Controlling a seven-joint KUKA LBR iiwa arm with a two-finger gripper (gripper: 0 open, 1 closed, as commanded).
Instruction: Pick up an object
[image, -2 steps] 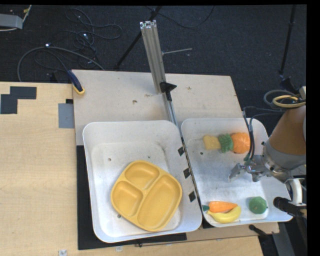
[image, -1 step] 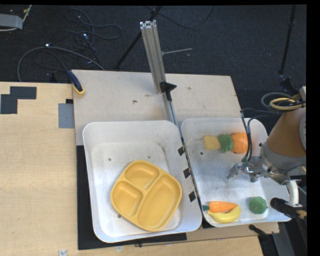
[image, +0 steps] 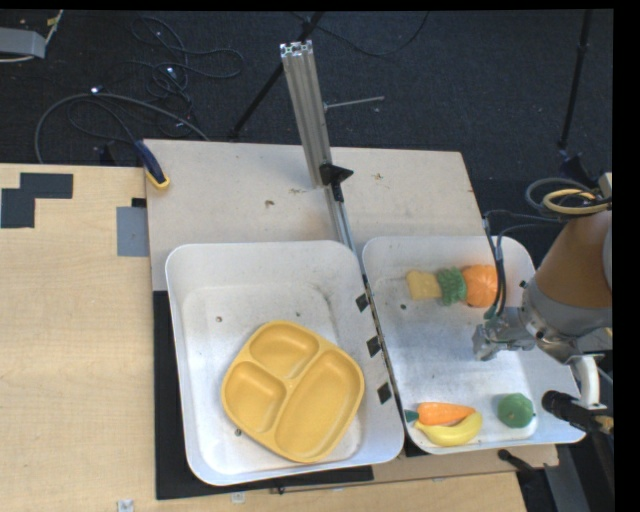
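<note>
Two white bins sit side by side on the bench. The left bin (image: 200, 300) holds a yellow plate (image: 292, 390) with three sections. The plate lies flat near the bin's front.

The right bin (image: 440, 360) holds the toy food. Near the back of this bin three pieces sit in a row, touching each other: a pale yellow block (image: 423, 286), a green piece (image: 452, 286) and an orange ball (image: 480, 285). At the front edge a carrot (image: 443, 412) lies on top of a banana (image: 452, 431). Just to the right of them is a small green ball (image: 515, 409).

The grey arm (image: 575, 275) comes in from the right. Its gripper (image: 492, 338) is low over the right bin, between the row at the back and the food at the front. It sits just below the orange ball and well apart from the carrot and banana. Nothing shows between its fingers. The picture is too small to tell if they are apart or together.

A metal pole (image: 310, 110) stands behind the bins.
</note>
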